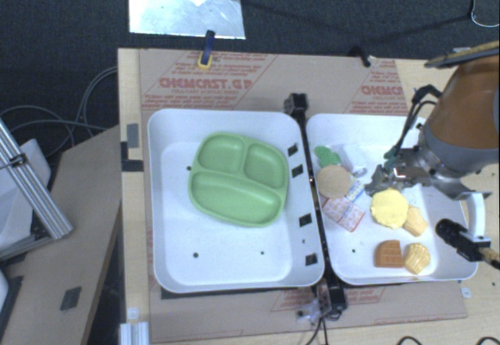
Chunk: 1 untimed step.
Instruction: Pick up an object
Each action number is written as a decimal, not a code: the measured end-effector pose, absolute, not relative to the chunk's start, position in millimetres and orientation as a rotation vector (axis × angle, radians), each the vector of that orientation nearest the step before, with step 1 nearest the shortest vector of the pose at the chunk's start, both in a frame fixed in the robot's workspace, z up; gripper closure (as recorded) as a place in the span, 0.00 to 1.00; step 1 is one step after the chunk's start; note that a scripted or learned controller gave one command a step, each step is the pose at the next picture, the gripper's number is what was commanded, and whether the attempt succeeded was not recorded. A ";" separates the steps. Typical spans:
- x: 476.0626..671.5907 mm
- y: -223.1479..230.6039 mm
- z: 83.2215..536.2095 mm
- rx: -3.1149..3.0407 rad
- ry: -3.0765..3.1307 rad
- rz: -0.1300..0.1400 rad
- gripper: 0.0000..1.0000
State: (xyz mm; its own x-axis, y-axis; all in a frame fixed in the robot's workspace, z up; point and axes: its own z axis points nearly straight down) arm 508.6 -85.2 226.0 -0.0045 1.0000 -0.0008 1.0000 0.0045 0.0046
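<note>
The right bin (367, 123) holds several small items. A tan round biscuit (333, 180) lies near its left wall, with a green piece (327, 155) behind it and a red-and-white packet (344, 213) in front. A yellow round item (389, 209) sits mid-bin, an orange-yellow chunk (415, 222) beside it. A brown square piece (388, 254) and a ridged yellow piece (417, 258) lie at the front. My gripper (388, 175) hangs low over the bin, just behind the yellow round item and right of the biscuit.
The left bin (172, 250) carries a green divided plate (237, 178). A black divider with clips (306, 179) runs between the bins. The grey arm with its orange band (469, 113) covers the right bin's far right side. Cables lie off the bench at left.
</note>
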 end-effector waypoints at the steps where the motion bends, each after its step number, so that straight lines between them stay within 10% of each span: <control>1: 507.8 -33.4 230.1 2.210 2.233 0.005 1.00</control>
State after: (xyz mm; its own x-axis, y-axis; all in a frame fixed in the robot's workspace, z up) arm 507.8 -33.4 230.1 -0.0100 0.9999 0.0022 0.9999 0.0100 0.0019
